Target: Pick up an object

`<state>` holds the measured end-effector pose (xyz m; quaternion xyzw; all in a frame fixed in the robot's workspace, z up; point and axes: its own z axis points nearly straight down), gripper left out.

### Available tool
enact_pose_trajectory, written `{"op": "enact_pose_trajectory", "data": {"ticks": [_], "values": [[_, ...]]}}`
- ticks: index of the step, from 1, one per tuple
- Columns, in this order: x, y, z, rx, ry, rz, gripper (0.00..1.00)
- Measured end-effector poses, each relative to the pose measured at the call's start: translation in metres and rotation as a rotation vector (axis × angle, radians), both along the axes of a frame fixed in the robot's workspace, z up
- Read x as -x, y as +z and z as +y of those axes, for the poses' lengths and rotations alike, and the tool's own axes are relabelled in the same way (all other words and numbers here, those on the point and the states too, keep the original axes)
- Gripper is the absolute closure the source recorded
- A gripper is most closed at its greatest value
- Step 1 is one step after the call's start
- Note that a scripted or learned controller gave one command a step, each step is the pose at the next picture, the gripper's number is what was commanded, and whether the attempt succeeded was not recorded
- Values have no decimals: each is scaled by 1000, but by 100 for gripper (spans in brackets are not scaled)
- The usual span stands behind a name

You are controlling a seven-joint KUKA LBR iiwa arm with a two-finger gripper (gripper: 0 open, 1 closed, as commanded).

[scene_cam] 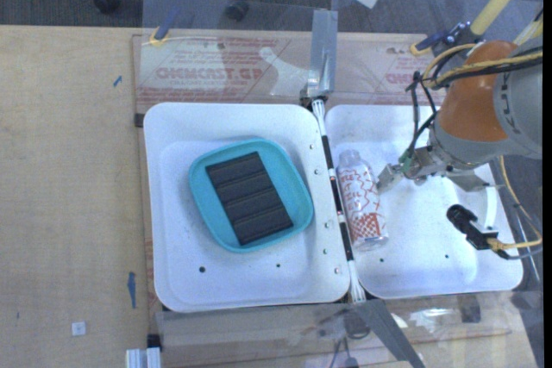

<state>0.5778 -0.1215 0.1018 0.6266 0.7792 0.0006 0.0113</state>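
Observation:
A clear plastic bottle (360, 202) with a red-and-white patterned label lies on its side along the left wall of the right bin (431, 263), cap toward the back. My gripper (404, 171) hangs over the middle of the right bin, just to the right of the bottle's upper half and apart from it. The grey wrist with its orange band (473, 103) rises behind it. In the left bin (172, 263), a teal plate (207, 185) carries a black ridged block (250, 198).
A black fitting on a yellow cable (470, 227) hangs over the right side of the right bin. A metal divider post (323, 56) stands at the back between the bins. Bare wooden bench (60, 185) stretches to the left.

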Motion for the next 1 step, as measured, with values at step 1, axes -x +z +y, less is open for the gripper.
{"op": "enact_pose_trajectory", "data": {"ticks": [1], "values": [[-68, -11, -16, -11, 50, 16, 0]]}}
